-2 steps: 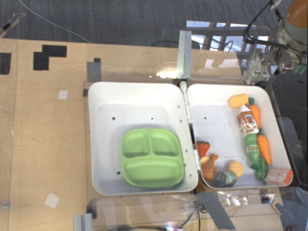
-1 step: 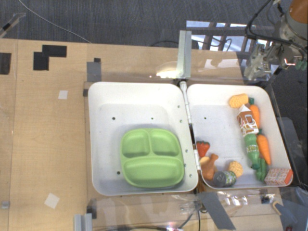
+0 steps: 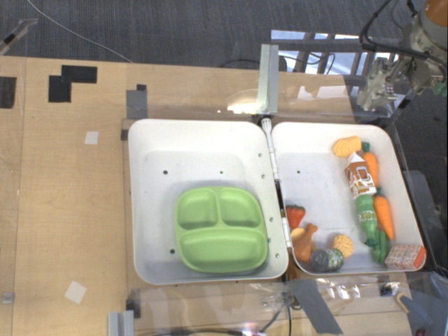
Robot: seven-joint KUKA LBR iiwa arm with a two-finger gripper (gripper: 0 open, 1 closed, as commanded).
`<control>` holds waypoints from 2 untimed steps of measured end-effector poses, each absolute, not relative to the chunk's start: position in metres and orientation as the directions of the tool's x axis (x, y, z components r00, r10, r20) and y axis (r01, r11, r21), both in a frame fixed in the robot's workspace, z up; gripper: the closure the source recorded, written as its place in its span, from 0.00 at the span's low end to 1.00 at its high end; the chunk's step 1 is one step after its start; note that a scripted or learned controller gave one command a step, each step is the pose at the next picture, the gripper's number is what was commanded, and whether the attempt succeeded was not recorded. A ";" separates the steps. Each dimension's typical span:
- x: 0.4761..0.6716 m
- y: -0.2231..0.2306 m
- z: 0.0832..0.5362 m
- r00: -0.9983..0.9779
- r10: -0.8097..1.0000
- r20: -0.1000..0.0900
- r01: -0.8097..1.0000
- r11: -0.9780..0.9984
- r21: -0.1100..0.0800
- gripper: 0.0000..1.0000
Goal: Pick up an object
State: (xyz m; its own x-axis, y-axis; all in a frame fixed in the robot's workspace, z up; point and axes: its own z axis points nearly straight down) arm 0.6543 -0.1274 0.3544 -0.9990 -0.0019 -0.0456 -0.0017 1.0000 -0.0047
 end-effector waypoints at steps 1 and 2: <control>0.656 -0.127 0.368 -0.998 -0.004 -0.057 -0.003 1.000 -0.006 1.00; 0.658 -0.126 0.382 -0.998 -0.005 -0.069 -0.004 1.000 -0.008 1.00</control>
